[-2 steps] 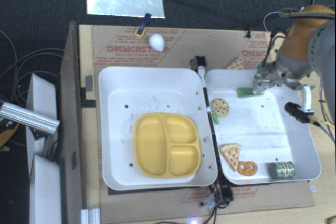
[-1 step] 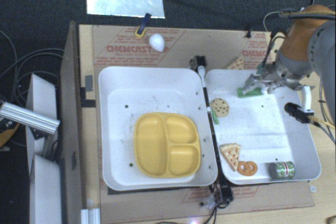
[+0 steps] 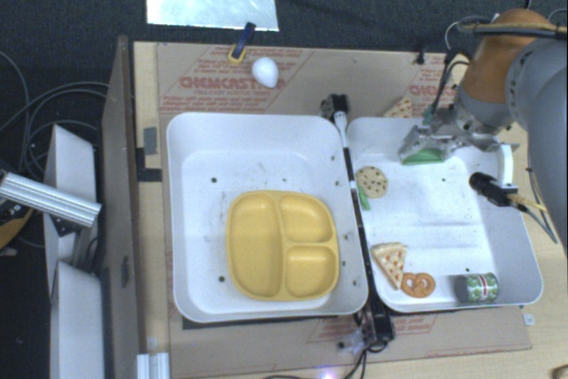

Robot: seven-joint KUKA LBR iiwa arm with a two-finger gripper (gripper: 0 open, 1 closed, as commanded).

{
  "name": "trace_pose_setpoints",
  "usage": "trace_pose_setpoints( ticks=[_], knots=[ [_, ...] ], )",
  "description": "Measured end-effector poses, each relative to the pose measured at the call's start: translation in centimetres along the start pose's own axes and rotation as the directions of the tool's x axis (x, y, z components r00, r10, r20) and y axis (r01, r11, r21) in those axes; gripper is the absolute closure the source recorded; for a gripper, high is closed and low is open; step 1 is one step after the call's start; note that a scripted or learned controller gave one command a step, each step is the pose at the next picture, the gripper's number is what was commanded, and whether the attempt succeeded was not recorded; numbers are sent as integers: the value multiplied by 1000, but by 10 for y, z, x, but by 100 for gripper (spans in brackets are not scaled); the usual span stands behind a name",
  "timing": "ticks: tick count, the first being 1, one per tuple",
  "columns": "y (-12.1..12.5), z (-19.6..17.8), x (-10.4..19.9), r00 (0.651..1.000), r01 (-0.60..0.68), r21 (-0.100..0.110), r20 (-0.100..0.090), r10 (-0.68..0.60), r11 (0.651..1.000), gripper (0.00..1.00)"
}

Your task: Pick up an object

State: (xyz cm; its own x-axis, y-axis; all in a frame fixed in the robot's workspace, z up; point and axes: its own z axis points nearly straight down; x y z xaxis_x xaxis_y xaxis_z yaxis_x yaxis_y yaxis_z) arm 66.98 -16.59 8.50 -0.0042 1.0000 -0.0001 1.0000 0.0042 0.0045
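The claw is seen low in the right bin, right over a green thing. Whether it is wide or closed cannot be told. Nothing is seen lifted yet.

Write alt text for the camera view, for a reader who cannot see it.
A grey robot arm reaches from the right, its claw low over a green object at the back of the right white bin. That bin also holds a cookie, a sandwich wedge, a pretzel and a small can; the left bin holds a yellow divided plate.
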Motion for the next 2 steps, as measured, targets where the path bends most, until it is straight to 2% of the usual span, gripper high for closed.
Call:
trace_pose_setpoints(
  ticks=[1,2],
  knots=[
    [2,-15,0,1000,2,-6,0,-2,1000,100],
    [2,-14,0,1000,3,-5,0,-3,1000,0]
  ],
)
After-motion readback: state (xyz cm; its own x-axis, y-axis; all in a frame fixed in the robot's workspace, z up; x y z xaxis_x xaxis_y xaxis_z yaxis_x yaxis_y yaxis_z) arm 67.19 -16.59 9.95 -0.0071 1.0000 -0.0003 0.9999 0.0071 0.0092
